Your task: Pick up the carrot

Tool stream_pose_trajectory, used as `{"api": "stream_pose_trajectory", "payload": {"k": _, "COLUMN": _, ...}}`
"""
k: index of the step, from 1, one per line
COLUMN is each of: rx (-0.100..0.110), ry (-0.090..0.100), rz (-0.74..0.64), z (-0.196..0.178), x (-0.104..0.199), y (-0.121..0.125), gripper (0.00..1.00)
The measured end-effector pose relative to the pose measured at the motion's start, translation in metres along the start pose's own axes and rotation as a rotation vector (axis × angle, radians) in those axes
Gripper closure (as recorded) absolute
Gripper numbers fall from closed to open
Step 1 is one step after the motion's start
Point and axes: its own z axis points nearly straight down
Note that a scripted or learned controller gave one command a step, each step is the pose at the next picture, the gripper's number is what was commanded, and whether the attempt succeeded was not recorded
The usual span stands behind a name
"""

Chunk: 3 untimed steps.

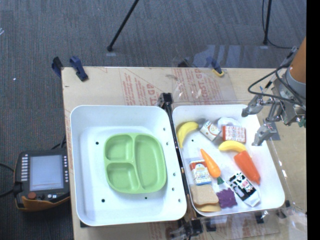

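**Claw waits at bin's edge, carrot untouched**

From my remote seat, the claw (263, 121) hangs over the upper right rim of the right bin (278, 184), its fingers spread and gripping nothing. The carrot (210, 163) lies near the middle of that bin, tilted, leafy end toward the camera, apart from the claw. A small carton (199, 172) sits just beside it on the left; a banana (231, 146) and what looks like an orange pepper (247, 166) lie to its right. The left bin (85, 134) carries a green divided plate (135, 163).
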Motion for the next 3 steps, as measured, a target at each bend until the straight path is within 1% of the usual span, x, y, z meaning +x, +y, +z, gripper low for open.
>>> {"api": "stream_pose_trajectory", "payload": {"k": 1, "rx": -0.005, "ry": 0.015, "rz": 0.010, "z": 0.116, "x": 0.009, "y": 0.050, "gripper": 0.00}}
{"api": "stream_pose_trajectory", "payload": {"k": 2, "rx": 0.003, "ry": -0.010, "rz": 0.113, "z": 0.180, "x": 0.028, "y": 0.085, "gripper": 0.00}}
{"api": "stream_pose_trajectory", "payload": {"k": 3, "rx": 0.003, "ry": -0.028, "rz": 0.105, "z": 0.166, "x": 0.023, "y": 0.088, "gripper": 1.00}}
